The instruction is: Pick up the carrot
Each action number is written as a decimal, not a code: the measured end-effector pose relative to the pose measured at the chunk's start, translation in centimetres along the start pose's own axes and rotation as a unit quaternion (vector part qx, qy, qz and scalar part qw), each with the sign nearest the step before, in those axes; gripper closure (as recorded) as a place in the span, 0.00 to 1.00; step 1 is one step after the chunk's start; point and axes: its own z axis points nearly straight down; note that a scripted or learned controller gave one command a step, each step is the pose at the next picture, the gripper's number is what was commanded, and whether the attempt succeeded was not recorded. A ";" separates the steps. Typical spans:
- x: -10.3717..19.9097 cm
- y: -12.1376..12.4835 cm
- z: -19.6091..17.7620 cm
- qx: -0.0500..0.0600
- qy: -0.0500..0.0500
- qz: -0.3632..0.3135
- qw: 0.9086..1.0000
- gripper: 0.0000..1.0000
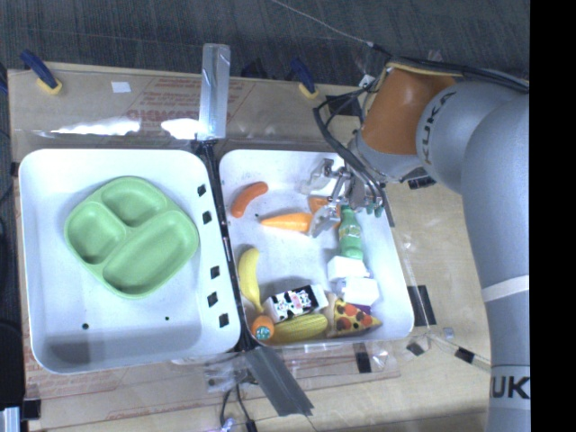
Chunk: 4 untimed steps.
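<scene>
The carrot (286, 222) is orange and tapered. It lies flat in the upper middle of the right bin (270, 163), with its tip pointing left. My gripper (329, 200) hangs low over the bin, right at the carrot's thick right end, and seems to touch it or hover just above. A small orange patch shows beside the gripper's metal parts. The grey arm with its orange band (396, 111) reaches in from the upper right.
An orange sausage-shaped toy (248, 198) lies just left of the carrot. A green bottle (349, 237), white blocks (347, 268), a banana (248, 277), a cow-patterned box (295, 302) and a pizza slice (354, 315) crowd the bin's lower half. The left bin (36, 268) holds a green divided plate (132, 234).
</scene>
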 end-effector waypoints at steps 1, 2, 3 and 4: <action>4.5 6.6 -0.3 -0.001 -0.002 -0.046 0.999 0.00; 13.2 7.0 -0.2 0.000 -0.002 -0.026 1.000 0.00; 8.1 9.7 -0.3 0.001 -0.003 0.114 0.993 0.00; 8.0 9.9 -1.4 0.000 -0.004 0.110 0.994 1.00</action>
